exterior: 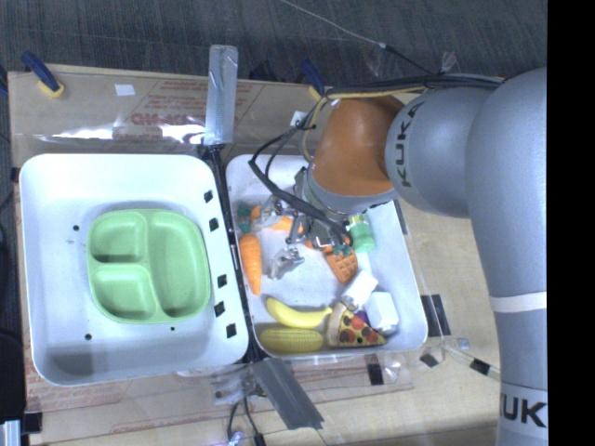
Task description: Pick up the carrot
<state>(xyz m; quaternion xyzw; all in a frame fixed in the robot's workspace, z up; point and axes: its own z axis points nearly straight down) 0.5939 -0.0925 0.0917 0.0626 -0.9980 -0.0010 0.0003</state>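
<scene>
The carrot [250, 260] is orange with a green top and lies lengthwise against the left wall of the right bin [409, 277]. My gripper [286, 252] hangs over the middle of that bin, just right of the carrot and not touching it. Its fingers look open with nothing between them. The orange wrist band and grey arm cover the bin's upper right part.
In the right bin lie a banana [297, 314], a corn cob [290, 339], a pizza slice [351, 327], a waffle-like orange piece [341, 264], a green item [362, 236] and a white block [377, 309]. The left bin [37, 249] holds a green divided plate [149, 264].
</scene>
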